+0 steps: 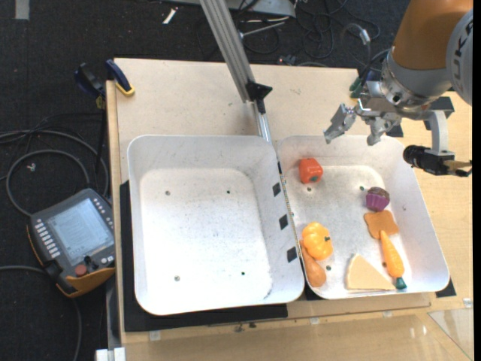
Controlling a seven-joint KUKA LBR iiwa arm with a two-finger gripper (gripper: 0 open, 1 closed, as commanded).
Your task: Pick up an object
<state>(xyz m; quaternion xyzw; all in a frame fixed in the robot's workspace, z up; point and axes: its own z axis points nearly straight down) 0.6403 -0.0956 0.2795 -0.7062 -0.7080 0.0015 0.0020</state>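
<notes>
My gripper [358, 127] hangs open above the far rim of the right bin [421, 194], its two fingers spread with nothing between them. Below it in that bin lie a red pepper [310, 170] at the far left, a purple onion [377, 198] to the right, and an orange pepper [316, 240] near the divider. A sweet potato [314, 270] sits just in front of the orange pepper. A toast slice [380, 222], a carrot [391, 256] and a cheese wedge [367, 274] fill the near right part.
The left bin [199, 220] adjoins the right one. A slanted metal pole [229, 40] rises from the bench behind the bins. A teach pendant [71, 235] lies on the floor at the left, and a clamp [105, 77] grips the bench's far left corner.
</notes>
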